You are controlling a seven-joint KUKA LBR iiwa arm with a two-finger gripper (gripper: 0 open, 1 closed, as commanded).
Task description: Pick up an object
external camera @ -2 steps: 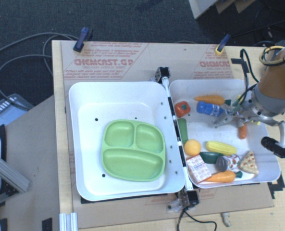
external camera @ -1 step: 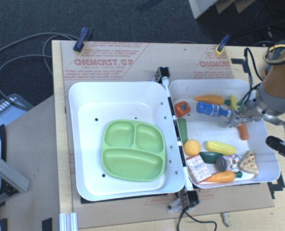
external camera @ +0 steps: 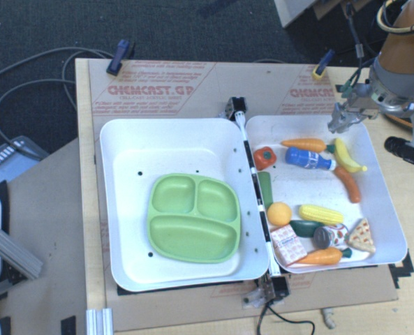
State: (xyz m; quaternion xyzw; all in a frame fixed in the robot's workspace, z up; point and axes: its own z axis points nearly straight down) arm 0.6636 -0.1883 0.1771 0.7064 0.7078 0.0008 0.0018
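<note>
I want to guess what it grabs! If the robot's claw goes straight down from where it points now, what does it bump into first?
Probably the yellow plastic toy banana, just below the end effector, or bare white bin floor beside it; depth is unclear.

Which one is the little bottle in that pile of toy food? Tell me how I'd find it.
Look in the right-hand white bin, at its far end near the gripper. The blue bottle lies on its side just below an orange carrot and beside a yellow banana; it is the one blue thing there.
</note>
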